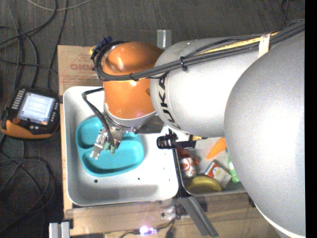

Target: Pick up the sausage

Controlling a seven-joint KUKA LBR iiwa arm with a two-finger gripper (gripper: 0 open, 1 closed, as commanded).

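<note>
Landmark for all positions: the left white bin (pixel 74 192). Outside its left wall, on the floor, lies an orange-framed teach pendant (pixel 32 113) with a lit screen. Inside the bin, filling most of its left half, rests a teal kidney-shaped dish (pixel 126 157). The end effector (pixel 104 146) hangs directly over this dish, below the orange wrist band (pixel 129 83) of the arm; whether its fingers are spread or pressed together cannot be told from this angle, and no object is seen between them. To the right of the bin, touching its right wall, stands the second bin (pixel 213 195), largely covered by the grey arm body. Its exposed part holds a red-and-white can (pixel 186 167), a yellow rounded item (pixel 204 184), a carton with red print (pixel 218 173) and an orange carrot-like piece (pixel 217 148). A sausage cannot be identified with confidence; it may lie under the arm. Judged status: the pick is not done; locating, grasping and lifting the sausage remain outstanding.
</note>
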